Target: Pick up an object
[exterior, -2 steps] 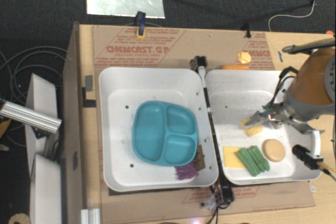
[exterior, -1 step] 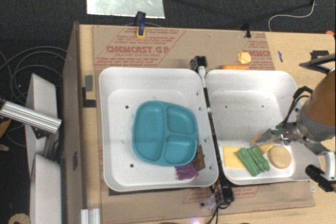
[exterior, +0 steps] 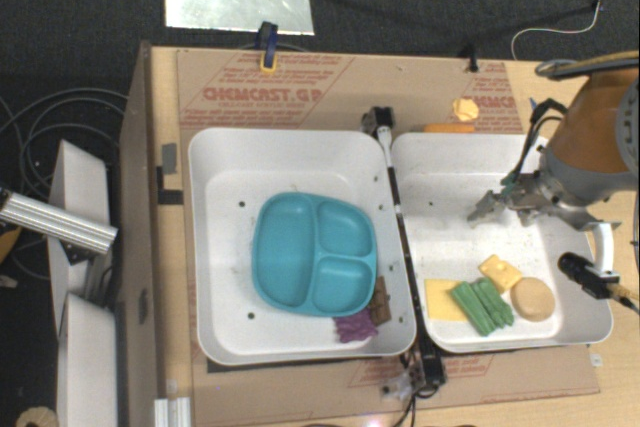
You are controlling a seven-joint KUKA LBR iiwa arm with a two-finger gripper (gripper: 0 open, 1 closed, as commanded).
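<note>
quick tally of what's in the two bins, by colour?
Teal: 1, divided plate
Purple: 1, small purple item
Brown: 1, small brown piece
Yellow: 2, flat yellow slice, yellow chunk
Green: 1, green bundle
Tan: 1, round tan piece
Total: 7

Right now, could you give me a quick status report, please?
Tool over right bin, nothing in it. Green pieces, yellow block, tan round in near corner. Path clear.
</note>
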